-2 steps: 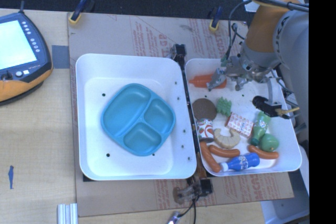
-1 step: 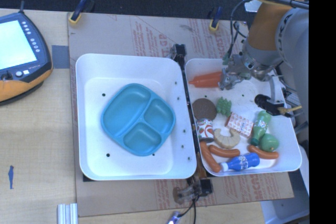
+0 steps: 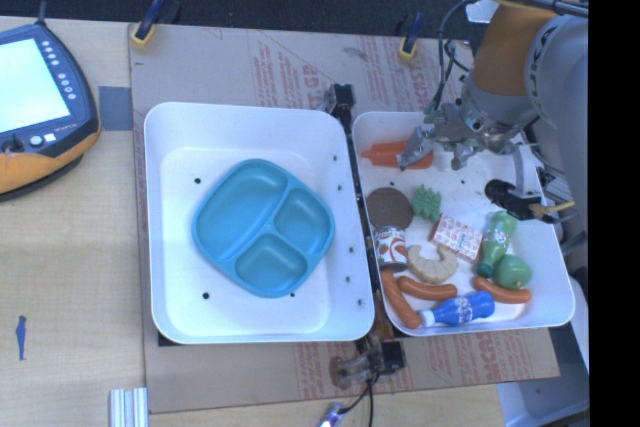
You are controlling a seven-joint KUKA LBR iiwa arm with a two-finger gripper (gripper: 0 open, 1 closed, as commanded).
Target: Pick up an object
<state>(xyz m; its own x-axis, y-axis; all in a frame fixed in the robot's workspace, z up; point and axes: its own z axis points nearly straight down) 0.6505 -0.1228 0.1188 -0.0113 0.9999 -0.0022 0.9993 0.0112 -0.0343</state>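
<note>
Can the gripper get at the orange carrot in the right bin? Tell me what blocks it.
Probably yes. The gripper hangs right over the carrot's right end at the far side of the right bin. The carrot lies alone, apart from the brown disc and the other toys.

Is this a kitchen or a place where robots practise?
Probably a robot lab, not a kitchen: a robot arm reaches over a white bin of toy food, and a control tablet lies beside.

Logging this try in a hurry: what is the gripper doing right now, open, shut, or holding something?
Gripper: low over the right bin, at the carrot; open or shut cannot be told, no hold visible.
</note>
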